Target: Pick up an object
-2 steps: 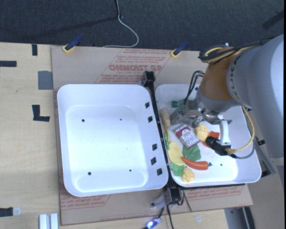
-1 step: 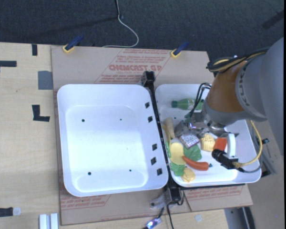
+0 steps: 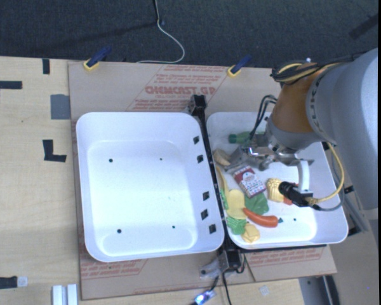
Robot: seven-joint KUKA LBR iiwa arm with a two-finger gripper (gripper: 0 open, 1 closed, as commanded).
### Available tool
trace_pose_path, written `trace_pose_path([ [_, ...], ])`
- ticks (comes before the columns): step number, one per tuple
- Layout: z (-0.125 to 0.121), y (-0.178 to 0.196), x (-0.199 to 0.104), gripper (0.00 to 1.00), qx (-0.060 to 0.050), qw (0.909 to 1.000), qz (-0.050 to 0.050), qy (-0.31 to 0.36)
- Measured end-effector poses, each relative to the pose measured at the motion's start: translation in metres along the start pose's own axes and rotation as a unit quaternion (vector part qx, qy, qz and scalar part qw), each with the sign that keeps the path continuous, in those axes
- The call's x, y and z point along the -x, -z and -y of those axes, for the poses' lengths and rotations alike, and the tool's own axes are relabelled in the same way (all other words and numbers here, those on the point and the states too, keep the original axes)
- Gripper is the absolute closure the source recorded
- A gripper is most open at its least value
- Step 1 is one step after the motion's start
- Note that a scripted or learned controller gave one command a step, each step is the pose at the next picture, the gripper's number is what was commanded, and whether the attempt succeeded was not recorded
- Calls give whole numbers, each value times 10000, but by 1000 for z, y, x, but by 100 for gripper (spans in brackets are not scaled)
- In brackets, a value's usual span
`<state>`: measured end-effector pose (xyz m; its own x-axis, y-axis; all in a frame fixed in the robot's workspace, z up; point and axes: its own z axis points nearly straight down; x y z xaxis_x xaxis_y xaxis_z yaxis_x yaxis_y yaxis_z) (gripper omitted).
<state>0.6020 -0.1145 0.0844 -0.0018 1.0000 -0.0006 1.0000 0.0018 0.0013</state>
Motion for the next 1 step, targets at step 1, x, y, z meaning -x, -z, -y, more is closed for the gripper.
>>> trace_pose_path([
  [1, -46, 0, -21, 0, 2, 10000, 0, 8],
])
